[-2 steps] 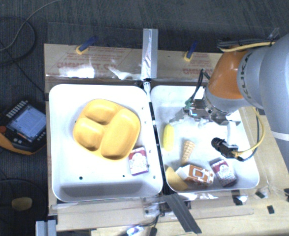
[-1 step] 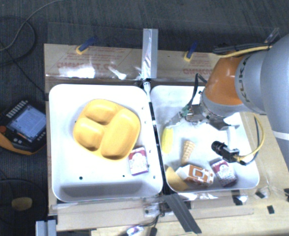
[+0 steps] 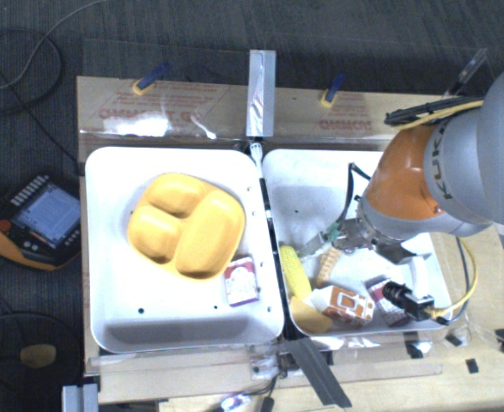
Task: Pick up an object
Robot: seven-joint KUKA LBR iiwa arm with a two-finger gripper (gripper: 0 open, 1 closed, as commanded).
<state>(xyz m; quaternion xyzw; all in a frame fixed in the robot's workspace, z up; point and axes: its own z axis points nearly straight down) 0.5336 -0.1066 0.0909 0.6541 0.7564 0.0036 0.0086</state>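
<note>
Camera view: claw [image 3: 344,235] sits low in right bin [image 3: 316,172], above mixed clutter; open or closed, cannot tell. Corn cob [image 3: 293,270] lies near, to its left. Yellow cushion [image 3: 185,223] and pink box [image 3: 241,281] lie in left bin [image 3: 106,256].

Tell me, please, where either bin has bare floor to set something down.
Left bin: bare floor below the yellow cushion, left of the small box. Right bin: bare upper-left corner above the corn cob; its lower part is crowded with packets.
</note>
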